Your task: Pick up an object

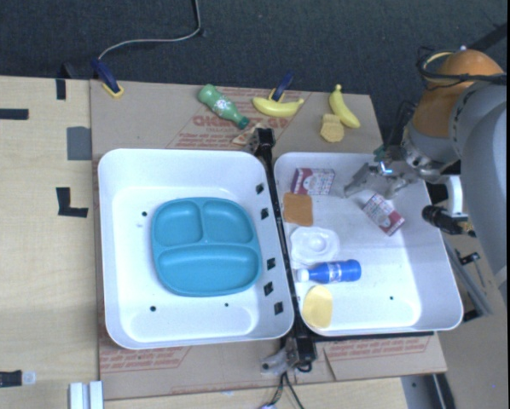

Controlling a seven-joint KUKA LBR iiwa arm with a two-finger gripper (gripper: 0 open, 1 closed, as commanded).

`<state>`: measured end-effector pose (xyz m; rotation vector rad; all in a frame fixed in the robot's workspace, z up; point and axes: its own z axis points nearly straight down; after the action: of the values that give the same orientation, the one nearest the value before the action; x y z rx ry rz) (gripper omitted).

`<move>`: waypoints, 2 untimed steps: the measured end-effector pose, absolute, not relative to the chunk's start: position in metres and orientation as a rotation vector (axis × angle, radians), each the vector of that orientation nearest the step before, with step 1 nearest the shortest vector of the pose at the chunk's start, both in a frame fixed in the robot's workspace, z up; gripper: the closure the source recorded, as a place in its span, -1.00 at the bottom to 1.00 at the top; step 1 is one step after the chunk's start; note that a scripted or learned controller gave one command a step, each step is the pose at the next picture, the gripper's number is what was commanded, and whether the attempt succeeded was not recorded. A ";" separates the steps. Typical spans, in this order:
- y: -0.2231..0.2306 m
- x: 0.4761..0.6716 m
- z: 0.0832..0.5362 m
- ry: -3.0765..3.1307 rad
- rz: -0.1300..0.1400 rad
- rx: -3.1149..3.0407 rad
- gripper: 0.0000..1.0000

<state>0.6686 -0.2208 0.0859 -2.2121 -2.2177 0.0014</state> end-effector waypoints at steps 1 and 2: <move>-0.204 0.631 0.087 -2.226 -0.001 -2.225 -1.00; -0.223 0.589 0.088 -2.227 -0.006 -2.223 -1.00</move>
<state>0.5886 -0.2231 0.0878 -2.2234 -2.2275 -0.0064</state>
